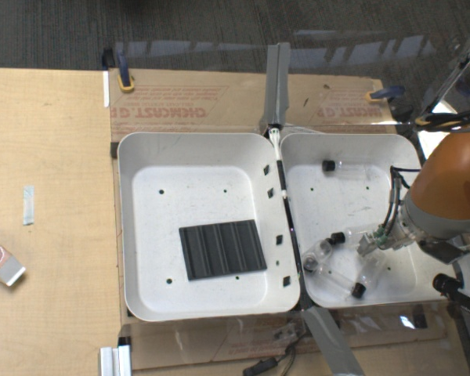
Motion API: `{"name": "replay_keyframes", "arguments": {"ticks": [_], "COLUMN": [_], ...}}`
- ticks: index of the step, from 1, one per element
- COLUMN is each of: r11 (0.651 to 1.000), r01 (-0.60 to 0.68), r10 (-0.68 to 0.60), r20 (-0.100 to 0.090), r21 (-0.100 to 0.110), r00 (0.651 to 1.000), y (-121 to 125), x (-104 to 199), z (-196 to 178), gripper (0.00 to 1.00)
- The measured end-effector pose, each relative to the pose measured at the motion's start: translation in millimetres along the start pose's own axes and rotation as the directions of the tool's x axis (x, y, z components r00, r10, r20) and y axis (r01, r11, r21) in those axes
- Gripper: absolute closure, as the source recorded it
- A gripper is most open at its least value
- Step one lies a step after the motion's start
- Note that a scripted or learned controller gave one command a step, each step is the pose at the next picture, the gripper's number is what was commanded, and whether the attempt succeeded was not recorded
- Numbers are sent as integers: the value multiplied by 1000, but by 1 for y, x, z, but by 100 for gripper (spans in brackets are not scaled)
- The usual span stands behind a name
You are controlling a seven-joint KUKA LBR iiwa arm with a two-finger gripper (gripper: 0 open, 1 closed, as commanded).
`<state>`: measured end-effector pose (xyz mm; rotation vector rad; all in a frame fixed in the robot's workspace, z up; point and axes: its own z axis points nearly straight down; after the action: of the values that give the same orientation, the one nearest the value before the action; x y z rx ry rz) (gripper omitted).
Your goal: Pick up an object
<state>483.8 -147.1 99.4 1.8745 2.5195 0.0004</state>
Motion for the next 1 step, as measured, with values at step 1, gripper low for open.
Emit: {"name": "replay_keyframes", "arguments": {"ticks": [1], "r11": [999], "r01": [48], "r10": [-48], "r20": [0], "r21": [1], "r00": [999], "y": [54], "x": [28], "z": [-28], "gripper": [100]}}
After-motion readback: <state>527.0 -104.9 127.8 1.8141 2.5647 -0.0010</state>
